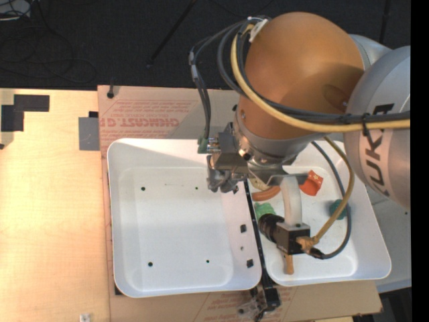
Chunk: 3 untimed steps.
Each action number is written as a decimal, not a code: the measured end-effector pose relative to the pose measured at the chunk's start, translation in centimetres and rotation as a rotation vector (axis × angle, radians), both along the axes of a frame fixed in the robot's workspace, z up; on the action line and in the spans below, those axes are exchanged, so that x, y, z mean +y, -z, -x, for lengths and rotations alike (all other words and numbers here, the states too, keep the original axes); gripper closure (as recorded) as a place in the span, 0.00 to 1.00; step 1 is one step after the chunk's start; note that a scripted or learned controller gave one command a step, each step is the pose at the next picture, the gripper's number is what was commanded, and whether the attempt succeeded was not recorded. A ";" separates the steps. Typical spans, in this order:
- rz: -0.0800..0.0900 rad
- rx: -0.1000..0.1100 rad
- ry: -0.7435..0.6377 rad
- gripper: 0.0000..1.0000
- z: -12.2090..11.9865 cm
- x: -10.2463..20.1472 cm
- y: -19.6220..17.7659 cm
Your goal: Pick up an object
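My gripper (223, 178) hangs over the right side of the left bin (134, 247), close to the divide between the two bins. The arm's big orange band (298, 66) and grey wrist hide much of the right bin (365, 260). In that bin lie an orange block (310, 183), a green piece (265, 211), a teal piece (337, 208), a white cylinder (291, 205) and a brown curved piece (267, 194). None of these touches the gripper.
A black block with a brass fitting (288, 236) and a yellow hose (333, 225) sits low in the right bin, with a small wooden stick (288, 264) below it. Cardboard (147, 116) lies under the bins; bare wooden bench (47, 206) spreads to the left.
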State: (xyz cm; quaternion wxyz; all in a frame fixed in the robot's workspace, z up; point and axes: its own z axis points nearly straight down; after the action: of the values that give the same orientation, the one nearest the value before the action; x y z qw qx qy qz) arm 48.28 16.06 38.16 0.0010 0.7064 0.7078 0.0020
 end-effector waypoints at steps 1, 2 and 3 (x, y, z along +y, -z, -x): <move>0.007 0.020 0.004 1.00 0.9 -1.5 10.2; -0.002 -0.002 -0.003 1.00 0.6 3.0 0.4; 0.008 0.020 0.006 1.00 0.7 -0.9 11.3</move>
State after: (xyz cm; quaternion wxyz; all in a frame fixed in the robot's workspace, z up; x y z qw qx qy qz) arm 47.59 15.15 26.87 -0.0032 0.7086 0.7055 -0.0079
